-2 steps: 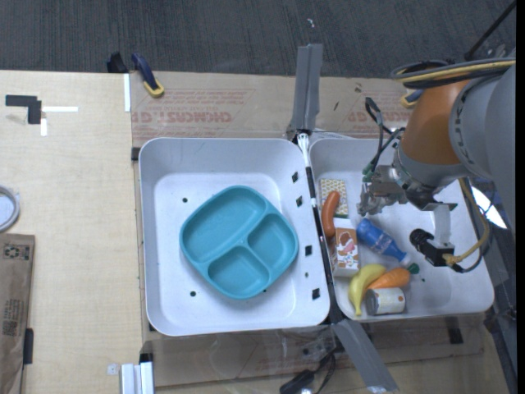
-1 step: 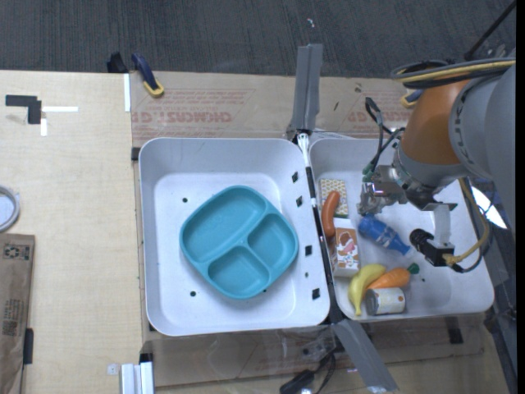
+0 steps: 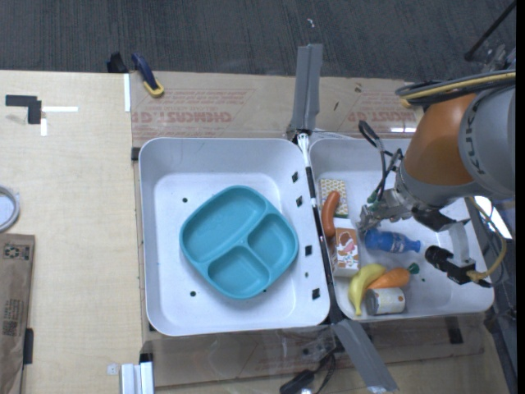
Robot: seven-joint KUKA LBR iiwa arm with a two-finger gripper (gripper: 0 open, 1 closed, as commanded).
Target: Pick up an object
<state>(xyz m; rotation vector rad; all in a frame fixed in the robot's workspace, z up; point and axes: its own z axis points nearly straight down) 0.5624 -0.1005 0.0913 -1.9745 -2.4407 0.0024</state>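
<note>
Left bin [image 3: 156, 220]: blue three-part plate [image 3: 238, 240], centre frame. Right bin [image 3: 349, 148]: sausage [image 3: 330, 212], carton [image 3: 346, 251], banana [image 3: 361, 284], carrot [image 3: 389, 278], can [image 3: 384, 301], blue bottle [image 3: 390, 241] lying flat. Pincer [image 3: 379, 217] above bottle's left end; open or closed: cannot tell. Arm [image 3: 459, 150] hides bin's upper right.

Blue clamp [image 3: 147, 75], tape roll [image 3: 6, 209]

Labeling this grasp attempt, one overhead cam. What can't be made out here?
- Tool, camera view: its own wrist covers the tips; whether anything is gripped is unclear.
- Blue bottle: its left end sits at the tool, contact unclear.
- Small carton: print too small to read.
- Right bin: far side covered by the arm.
- Can: label unreadable.
</note>
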